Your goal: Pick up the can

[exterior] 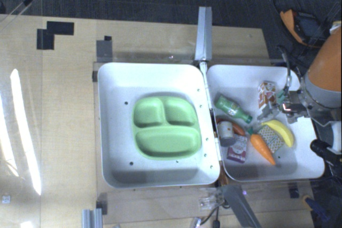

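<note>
Two shallow white bins are sitting side by side on the bench — the left bin (pixel 109 131) is holding one green divided tray (pixel 165 126), three compartments showing. The right bin (pixel 310 165) is carrying the rest: one green bottle (pixel 232 108), one small can (pixel 225 131), one carrot (pixel 262 148), one banana (pixel 283 131), one purple packet (pixel 238 149) and one red-and-white packet (pixel 266 94) — six loose items lying together.

can (pixel 225 131) hemmed — bottle (pixel 233 108), carrot (pixel 263 148), perhaps packet (pixel 238 149)
</note>
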Controlling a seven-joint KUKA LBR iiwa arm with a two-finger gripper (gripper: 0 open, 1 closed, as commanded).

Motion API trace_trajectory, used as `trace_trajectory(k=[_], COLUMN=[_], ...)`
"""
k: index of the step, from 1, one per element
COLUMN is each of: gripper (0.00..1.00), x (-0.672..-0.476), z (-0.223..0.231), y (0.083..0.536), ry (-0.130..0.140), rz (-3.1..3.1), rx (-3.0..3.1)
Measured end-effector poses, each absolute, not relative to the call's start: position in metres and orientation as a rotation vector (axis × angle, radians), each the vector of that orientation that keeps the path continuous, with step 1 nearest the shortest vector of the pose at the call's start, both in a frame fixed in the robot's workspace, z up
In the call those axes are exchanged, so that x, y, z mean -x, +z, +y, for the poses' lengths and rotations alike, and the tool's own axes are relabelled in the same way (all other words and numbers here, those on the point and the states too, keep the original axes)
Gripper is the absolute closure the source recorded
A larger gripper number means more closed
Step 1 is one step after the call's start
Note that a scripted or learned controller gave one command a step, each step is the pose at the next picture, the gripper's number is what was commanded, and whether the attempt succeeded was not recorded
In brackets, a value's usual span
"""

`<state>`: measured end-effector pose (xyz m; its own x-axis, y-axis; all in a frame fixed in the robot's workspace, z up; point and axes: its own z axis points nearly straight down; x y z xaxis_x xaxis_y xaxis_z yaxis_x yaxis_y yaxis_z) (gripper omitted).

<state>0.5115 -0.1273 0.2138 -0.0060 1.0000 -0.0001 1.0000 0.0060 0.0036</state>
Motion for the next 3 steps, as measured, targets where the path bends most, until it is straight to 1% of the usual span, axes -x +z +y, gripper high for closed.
trace_trajectory(k=[1,2,3], gripper=[0.00,0.00,0.00], x=[-0.565,-0.577,-0.659], z=[-0.161,-0.133,-0.151], y=[0.159,0.089,0.087], ry=[0.004,0.012,0.006], rz=[2.111,2.007,2.045], rx=[-2.324,-2.405,-2.377])
